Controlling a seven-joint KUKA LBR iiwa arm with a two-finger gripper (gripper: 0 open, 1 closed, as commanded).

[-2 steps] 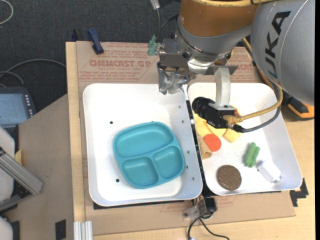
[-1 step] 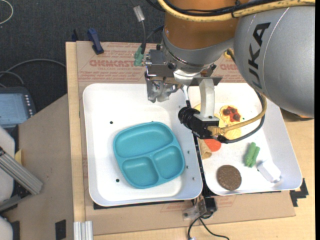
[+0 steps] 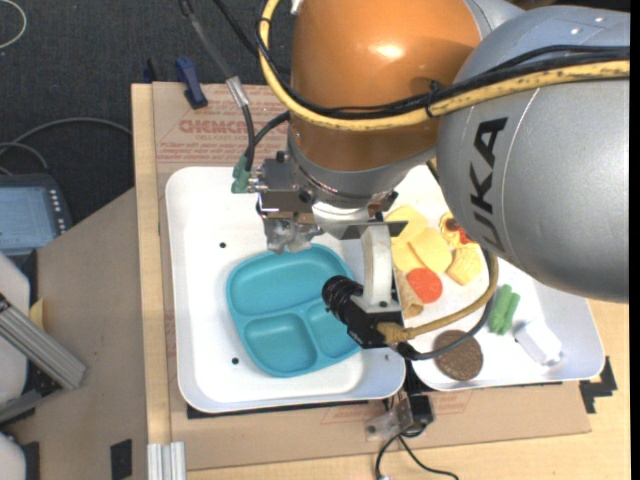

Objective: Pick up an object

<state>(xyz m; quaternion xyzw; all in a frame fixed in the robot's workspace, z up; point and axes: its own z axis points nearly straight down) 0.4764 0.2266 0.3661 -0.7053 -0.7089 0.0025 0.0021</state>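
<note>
Gripper (image 3: pixel 330 233): you see it low over the left bin (image 3: pixel 195 268) | fingers: cannot tell whether spread or pressed | blue divided tray (image 3: pixel 285 313): lies flat in that bin, at 6 o'clock from the gripper, its upper rim just beneath | nothing visibly pinched.

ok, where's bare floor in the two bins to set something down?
Left bin: bare white along its left wall and at the top-left corner, left of the blue divided tray. The gripper hangs over that tray's right edge. Right bin: crowded with yellow pieces, an orange piece, a green piece and a brown disc; only its lower-right corner shows bare.
</note>
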